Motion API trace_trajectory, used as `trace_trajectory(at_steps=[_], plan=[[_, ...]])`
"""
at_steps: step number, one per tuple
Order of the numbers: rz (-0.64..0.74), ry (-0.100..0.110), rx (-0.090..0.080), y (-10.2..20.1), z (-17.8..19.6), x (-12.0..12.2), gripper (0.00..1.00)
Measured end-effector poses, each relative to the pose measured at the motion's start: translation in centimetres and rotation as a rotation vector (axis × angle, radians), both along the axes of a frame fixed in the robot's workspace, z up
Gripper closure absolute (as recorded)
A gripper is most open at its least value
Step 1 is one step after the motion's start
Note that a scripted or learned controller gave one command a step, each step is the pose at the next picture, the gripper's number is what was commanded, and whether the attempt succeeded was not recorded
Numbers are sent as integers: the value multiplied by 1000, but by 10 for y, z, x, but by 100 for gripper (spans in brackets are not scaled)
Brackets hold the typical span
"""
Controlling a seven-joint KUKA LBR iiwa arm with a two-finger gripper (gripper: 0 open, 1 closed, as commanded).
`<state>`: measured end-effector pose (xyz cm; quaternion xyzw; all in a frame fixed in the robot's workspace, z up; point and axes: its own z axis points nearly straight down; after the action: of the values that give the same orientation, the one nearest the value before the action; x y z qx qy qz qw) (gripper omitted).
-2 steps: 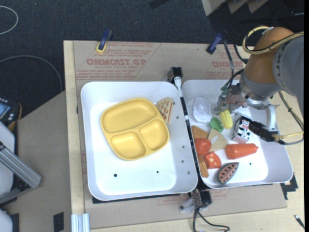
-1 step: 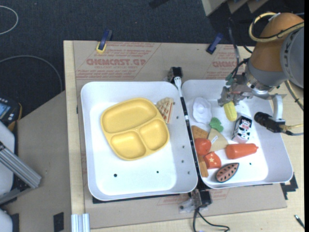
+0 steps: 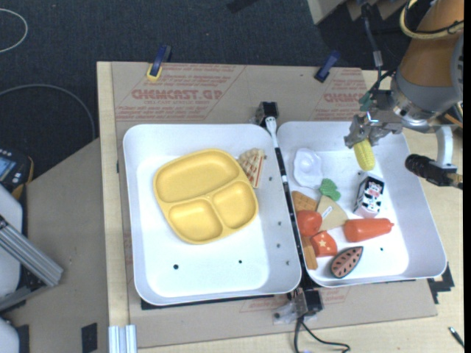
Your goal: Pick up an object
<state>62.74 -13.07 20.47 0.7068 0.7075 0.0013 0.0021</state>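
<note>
My gripper hangs over the back of the right bin. It is shut on a small yellow corn cob, which points down from between the fingers, above the bin floor. Just in front of the cob stands a black-and-white cow-print carton. Further forward lie an orange carrot-like piece and a brown oval piece.
The right bin also holds a white crumpled piece, a green piece, a brown slice, a pale wedge and red pieces. The left bin holds a yellow divided plate and a sandwich wedge.
</note>
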Motion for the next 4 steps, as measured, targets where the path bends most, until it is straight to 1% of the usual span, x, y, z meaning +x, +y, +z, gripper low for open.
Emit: trace_trajectory(at_steps=[1, 2, 3, 4], plan=[[0, 0, 0, 0, 22, 1, 100], [4, 9, 3, 51, 10, -20, 100], [1, 7, 3, 62, 22, -33, 100], [0, 5, 1, 63, 10, -23, 100]])
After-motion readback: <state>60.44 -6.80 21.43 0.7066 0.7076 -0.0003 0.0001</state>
